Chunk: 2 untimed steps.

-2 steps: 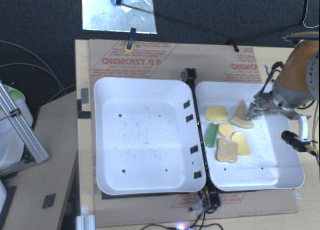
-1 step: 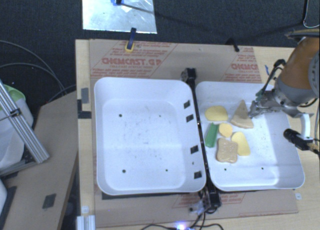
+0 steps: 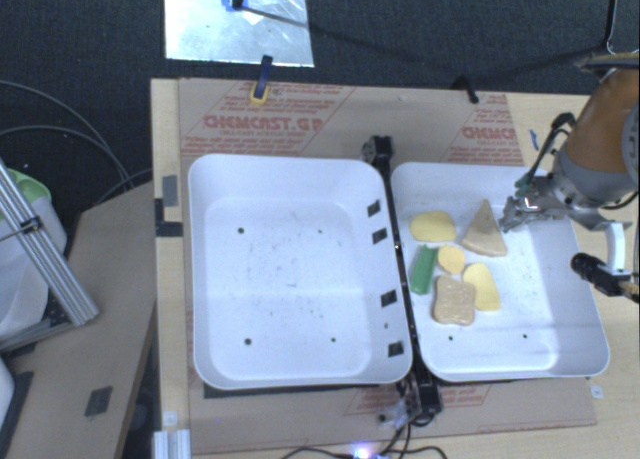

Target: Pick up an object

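In the right bin (image 3: 560, 347) lie several toy foods. A yellow oval piece (image 3: 433, 227) sits at the upper left of the group, with a tan wedge (image 3: 486, 232) to its right. Below them are a green stick (image 3: 423, 269), a small yellow piece (image 3: 452, 260), a toast slice (image 3: 454, 301) and another yellow piece (image 3: 485, 287). My gripper (image 3: 518, 209) hangs at the wedge's right edge, low over the bin, with nothing seen between its tips. The grey arm with its orange band (image 3: 605, 132) comes in from the right.
The left bin (image 3: 290, 272) stands beside the right one, joined by a black divider with clips (image 3: 385, 237). Both rest on a cardboard sheet (image 3: 300, 122). A metal frame (image 3: 40, 247) stands at the far left, and a shiny plate (image 3: 240, 7) lies beyond the bench.
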### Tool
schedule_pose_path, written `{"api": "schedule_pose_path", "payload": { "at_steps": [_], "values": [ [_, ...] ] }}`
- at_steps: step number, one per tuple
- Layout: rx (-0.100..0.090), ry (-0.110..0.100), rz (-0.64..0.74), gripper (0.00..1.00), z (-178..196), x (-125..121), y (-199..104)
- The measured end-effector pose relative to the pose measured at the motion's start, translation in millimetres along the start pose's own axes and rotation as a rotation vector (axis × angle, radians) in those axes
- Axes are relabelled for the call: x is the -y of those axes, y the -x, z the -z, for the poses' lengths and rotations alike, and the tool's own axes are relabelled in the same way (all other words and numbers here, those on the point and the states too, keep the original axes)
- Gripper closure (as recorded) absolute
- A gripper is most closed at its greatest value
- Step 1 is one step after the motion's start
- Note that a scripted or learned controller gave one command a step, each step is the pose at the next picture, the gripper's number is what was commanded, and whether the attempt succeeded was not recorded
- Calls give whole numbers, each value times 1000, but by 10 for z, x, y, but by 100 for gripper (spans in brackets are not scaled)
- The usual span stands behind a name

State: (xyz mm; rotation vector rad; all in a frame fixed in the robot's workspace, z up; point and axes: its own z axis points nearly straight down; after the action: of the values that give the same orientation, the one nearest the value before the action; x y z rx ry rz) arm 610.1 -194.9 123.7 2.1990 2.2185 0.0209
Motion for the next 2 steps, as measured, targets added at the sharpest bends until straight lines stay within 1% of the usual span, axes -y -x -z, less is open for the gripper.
{"api": "schedule_pose_path", "payload": {
  "at_steps": [1,2],
  "values": [
    [1,-11,-1,100,-299,-278,-435],
    [0,-5,-2,100,-176,-292,-424]
  ]
}}
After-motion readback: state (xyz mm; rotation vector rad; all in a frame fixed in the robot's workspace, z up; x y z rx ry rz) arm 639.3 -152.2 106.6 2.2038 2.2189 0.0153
